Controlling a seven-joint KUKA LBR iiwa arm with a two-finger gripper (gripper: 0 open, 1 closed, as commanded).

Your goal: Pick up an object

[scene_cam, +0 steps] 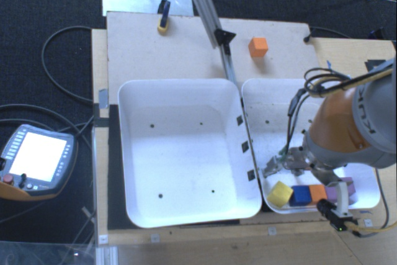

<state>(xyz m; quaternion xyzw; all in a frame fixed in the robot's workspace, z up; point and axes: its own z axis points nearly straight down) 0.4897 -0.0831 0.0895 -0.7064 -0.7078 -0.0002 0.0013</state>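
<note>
Camera view: four blocks (pixel 301 194) beside the pincer (pixel 277 164), its grip state unclear.

Looking like a robotics lab: grey and orange arm (pixel 347 127) reaching over two white bins (pixel 186 87) on a bench, teach pendant (pixel 34 161) lying on dark carpet, cables (pixel 62 65) trailing beside it.

Reaches in from the three o'clock edge, the grey arm (pixel 372 105) with orange band (pixel 332 124) bent down toward six o'clock. Wrist tilted, cables looping at its twelve o'clock side. Gripper (pixel 282 164) low, at about eight o'clock from the band, pointing toward nine o'clock.
</note>
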